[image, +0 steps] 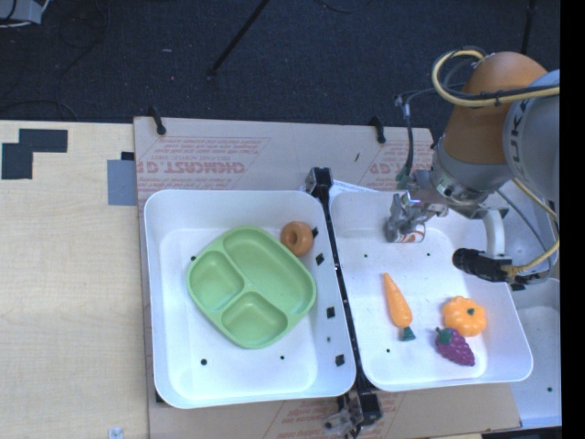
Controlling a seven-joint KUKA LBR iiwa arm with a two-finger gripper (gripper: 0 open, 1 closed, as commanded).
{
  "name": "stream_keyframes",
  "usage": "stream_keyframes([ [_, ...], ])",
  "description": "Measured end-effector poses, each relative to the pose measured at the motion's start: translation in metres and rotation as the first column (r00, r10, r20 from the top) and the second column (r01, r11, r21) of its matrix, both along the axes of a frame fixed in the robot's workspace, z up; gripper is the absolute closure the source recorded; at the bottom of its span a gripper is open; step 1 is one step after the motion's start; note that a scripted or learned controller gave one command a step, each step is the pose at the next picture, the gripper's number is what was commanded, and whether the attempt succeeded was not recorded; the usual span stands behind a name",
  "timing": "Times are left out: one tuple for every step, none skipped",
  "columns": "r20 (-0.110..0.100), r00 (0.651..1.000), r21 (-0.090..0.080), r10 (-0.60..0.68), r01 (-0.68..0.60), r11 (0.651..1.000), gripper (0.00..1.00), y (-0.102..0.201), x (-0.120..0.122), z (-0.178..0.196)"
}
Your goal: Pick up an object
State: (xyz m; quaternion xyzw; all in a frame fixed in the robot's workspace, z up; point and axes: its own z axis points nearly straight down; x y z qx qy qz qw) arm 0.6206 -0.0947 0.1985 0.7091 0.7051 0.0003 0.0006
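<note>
Farthest to the left of the end effector (405, 227), across the divider in the other bin, lies a green divided plate (251, 284), with a small brown doughnut (297, 237) just beside its upper right corner. Both sit well apart from the end effector, and reaching them would mean crossing the black divider (335, 282) between the two bins.

The end effector itself hangs low over the upper left part of the right bin (512, 373), close to the bin's back wall. Whether it is parted or closed cannot be told from this angle, and nothing is seen held in it.

Below the end effector and a little to its left side lies an orange carrot (397, 302), lengthwise, green tip pointing away from it. This looks like the nearest candidate for the pick. It appears to be a light, stiff plastic toy, smooth and likely slippery; a grasp across its thicker upper half, square to its long axis, seems safest, since the tapering end could squirt out.

Farther right and lower sit a small orange pumpkin (464, 316) and, touching or just beside it, a purple bunch of grapes (454, 347). The pumpkin's rounded ribs may roll under pressure; the grapes' lumpy surface may offer better purchase
</note>
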Motion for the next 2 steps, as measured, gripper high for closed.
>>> stream_keyframes([
  [-0.001,1.0,0.001,0.001,-0.001,1.0,1.0,-0.002,0.0,0.019],
  [-0.006,1.0,0.003,0.009,-0.009,1.0,1.0,0.05,-0.017,0.027],
])
